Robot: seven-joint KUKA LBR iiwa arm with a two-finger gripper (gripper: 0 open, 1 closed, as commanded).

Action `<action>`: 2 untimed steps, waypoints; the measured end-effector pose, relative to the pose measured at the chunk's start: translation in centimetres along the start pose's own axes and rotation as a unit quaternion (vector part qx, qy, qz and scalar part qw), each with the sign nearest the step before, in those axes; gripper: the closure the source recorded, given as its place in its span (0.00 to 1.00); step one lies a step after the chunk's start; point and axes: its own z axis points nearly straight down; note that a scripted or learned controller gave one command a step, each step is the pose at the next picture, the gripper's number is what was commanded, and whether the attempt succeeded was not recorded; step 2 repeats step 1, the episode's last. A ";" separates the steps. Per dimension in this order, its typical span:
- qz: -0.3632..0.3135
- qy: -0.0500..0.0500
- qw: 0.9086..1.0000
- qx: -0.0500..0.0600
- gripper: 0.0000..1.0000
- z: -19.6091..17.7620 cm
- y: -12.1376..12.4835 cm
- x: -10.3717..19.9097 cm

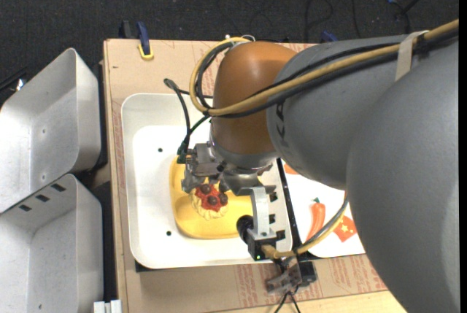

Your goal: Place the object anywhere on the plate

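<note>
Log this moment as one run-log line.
arm: over left bin | pincer: above yellow plate | red object: at pincer, grip unclear | chili: right bin

Even, fairly bright overhead light. The white bin [146,180] is nearly blown out, with a soft shadow under the arm [350,136]. A dull sheen lies on the orange band [244,96]. Focus is slightly soft throughout; the far floor is dark and grainy.

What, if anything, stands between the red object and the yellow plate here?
Nothing visible does. The red object sits right over the yellow plate in the left bin, directly under the tool. Whether it rests on the plate or hangs just above it cannot be told.
</note>
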 end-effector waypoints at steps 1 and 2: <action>0.004 -0.001 1.000 0.000 0.00 0.0 0.0 -0.4; 0.004 -0.001 1.000 0.000 0.00 0.0 0.0 -0.4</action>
